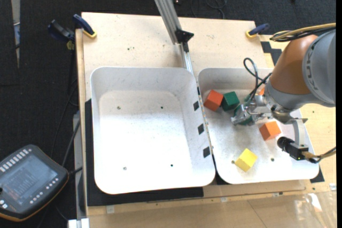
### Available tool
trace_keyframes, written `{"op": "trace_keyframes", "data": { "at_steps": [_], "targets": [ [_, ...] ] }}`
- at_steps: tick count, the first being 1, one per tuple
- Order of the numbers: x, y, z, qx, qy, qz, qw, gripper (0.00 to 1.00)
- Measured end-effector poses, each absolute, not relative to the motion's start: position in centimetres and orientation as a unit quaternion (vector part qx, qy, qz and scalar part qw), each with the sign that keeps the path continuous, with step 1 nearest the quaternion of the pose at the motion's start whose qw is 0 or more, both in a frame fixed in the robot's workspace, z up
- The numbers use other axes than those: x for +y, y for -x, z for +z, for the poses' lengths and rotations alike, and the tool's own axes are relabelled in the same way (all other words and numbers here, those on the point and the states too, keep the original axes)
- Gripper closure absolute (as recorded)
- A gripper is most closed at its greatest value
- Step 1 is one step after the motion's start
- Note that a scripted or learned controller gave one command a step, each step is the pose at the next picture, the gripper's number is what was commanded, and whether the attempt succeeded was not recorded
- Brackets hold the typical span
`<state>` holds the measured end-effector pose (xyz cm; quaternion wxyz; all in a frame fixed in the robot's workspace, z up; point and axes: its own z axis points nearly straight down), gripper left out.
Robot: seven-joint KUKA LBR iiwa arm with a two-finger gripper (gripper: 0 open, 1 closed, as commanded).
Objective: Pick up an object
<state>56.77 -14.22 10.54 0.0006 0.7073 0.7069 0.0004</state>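
The metal two-finger claw [245,116] is low in the right-hand shallow white bin [278,171], just beside the dark green cube [231,100]. Something teal-green shows at its tips; I cannot tell how far it is open or whether it grips. The red-orange cube [214,100] touches the green one; an orange cube [270,130] and a yellow cube [246,159] lie nearby.

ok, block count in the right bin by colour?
Red-orange block: 1
Green block: 1
Orange block: 1
Yellow block: 1
Total: 4 blocks, all in the right bin. A small teal piece shows at the gripper; too hidden to count as a block.
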Motion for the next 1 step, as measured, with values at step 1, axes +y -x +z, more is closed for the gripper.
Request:
{"op": "trace_keyframes", "data": {
  "at_steps": [1],
  "targets": [
    [-13.81, -56.72, 14.87, 0.708, -0.706, 0.0014, 0.002, 1.00]
  ]
}}
